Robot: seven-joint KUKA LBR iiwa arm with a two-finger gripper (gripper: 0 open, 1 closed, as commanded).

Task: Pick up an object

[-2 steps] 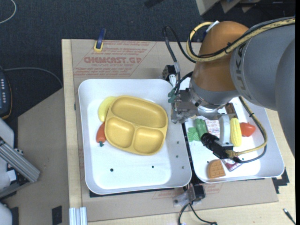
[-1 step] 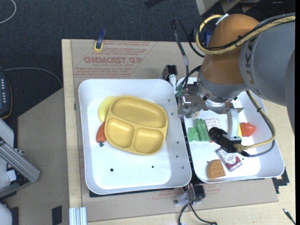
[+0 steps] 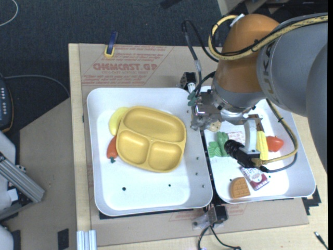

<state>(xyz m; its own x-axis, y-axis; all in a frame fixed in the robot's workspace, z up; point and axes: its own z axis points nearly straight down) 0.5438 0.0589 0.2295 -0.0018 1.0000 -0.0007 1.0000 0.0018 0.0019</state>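
Observation:
My gripper (image 3: 204, 120) hangs low over the left edge of the right bin (image 3: 297, 180), close to the rim between the two bins. Just below it lies a green toy (image 3: 216, 145). To the right are a yellow stick (image 3: 261, 144) and a red piece (image 3: 276, 142). A round brown cookie (image 3: 239, 187) and a small red packet (image 3: 256, 177) lie near the bin's front. The arm's body hides the back of this bin.
The left bin (image 3: 99, 160) holds a yellow divided plate (image 3: 151, 138), which lies partly on a flat yellow piece (image 3: 116, 119). A red-orange pepper (image 3: 112, 149) sits at the plate's left side. Cardboard with red lettering (image 3: 125, 65) lies behind the bins.

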